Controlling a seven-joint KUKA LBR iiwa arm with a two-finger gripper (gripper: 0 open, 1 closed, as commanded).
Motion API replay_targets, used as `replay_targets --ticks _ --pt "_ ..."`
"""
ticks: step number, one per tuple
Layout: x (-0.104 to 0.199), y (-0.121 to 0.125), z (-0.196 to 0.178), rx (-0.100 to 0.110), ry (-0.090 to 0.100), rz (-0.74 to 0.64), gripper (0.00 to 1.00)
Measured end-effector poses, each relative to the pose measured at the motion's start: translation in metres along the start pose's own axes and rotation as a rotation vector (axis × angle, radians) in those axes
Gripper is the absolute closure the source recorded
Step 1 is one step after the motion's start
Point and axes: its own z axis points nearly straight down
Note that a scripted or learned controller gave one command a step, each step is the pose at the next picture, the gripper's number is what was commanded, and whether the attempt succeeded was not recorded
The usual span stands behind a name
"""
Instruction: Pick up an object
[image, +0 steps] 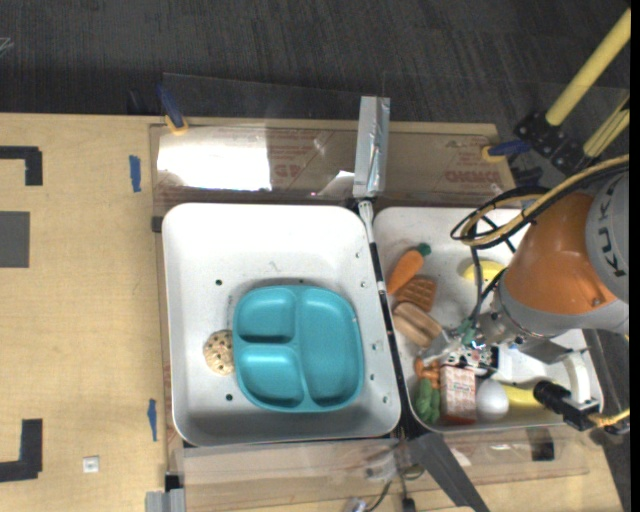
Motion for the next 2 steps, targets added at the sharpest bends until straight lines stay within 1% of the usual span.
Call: replay_targets --ticks 1,2 --pt "0.032 -0.012 -0.093 0.016 0.005 0.228 0.00" --pt "-0.015 -0.022 0.002 0.008 0.003 0.083 0.00"
